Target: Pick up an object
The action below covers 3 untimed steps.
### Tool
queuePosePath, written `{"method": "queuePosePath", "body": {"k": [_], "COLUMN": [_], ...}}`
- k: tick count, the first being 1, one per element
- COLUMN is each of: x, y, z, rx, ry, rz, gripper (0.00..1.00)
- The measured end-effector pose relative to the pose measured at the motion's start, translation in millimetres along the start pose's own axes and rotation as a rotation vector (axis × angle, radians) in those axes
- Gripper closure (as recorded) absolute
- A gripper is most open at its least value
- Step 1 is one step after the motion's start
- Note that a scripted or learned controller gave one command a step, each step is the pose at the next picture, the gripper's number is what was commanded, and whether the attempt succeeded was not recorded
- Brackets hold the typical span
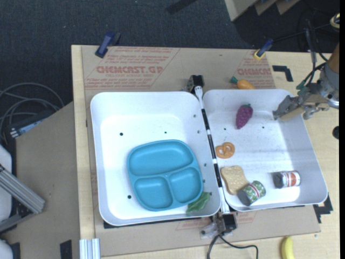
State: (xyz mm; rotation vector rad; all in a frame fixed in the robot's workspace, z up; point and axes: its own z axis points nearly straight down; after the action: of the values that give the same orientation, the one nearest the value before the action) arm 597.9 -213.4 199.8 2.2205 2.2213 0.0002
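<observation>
Where pretzel [225, 150] curls — bumpy purple grapes [243, 115]

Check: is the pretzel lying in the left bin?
No, the pretzel lies in the right bin, close to the divider beside the left bin.

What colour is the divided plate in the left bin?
Light blue; the divided plate shows plainly in the camera view.
</observation>
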Motion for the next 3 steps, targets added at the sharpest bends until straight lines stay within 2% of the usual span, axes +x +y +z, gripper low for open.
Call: {"method": "queuePosePath", "body": {"k": [1, 2, 3], "x": [38.5, 111.4, 109.9], "y": [68.3, 68.2, 69.3], "z": [71.4, 114.5, 102.3], "rx": [0.002, 0.003, -0.001], "ry": [0.001, 0.003, 0.000], "rz": [-0.002, -0.002, -0.001], "gripper": [0.00, 0.00, 1.00]}}
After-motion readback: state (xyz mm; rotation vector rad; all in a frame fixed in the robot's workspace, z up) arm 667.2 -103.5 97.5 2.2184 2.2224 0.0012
